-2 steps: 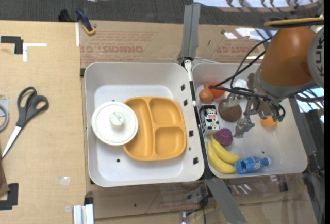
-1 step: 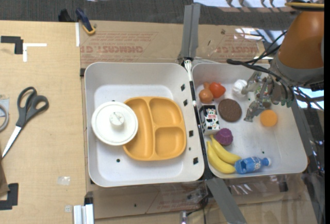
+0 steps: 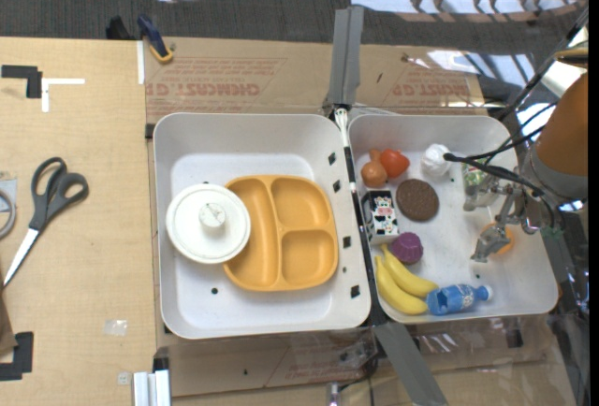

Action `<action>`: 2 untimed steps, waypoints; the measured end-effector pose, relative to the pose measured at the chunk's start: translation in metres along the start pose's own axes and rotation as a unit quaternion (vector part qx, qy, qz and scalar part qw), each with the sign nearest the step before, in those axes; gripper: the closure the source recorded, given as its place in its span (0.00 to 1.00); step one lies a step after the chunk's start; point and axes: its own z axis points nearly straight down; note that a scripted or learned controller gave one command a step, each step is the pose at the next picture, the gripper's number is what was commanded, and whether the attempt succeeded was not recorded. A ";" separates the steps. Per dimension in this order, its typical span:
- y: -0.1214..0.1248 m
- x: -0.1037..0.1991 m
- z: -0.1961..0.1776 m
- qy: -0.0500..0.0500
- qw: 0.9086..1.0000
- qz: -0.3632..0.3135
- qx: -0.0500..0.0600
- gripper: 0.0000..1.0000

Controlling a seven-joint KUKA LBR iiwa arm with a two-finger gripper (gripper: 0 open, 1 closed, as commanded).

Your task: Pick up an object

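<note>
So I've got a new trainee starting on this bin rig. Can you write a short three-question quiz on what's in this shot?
1. True or false: the yellow divided tray lies in the left bin.
2. Which lies nearest the bananas: A) scissors B) blue bottle C) white lid?
3. Fill in: the gripper hangs over the ___ bin.

Key: 1 true; 2 B; 3 right.

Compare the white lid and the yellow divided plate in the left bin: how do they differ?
The white lid is round with a centre knob; the yellow divided plate is squarish with three compartments. The lid is smaller and overlaps the plate's left edge, resting partly on it. Both lie flat in the left bin.
</note>
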 end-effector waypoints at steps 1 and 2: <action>0.096 -0.009 0.011 0.001 0.999 0.041 0.000 0.00; 0.087 0.077 0.009 -0.005 0.993 0.119 0.000 0.00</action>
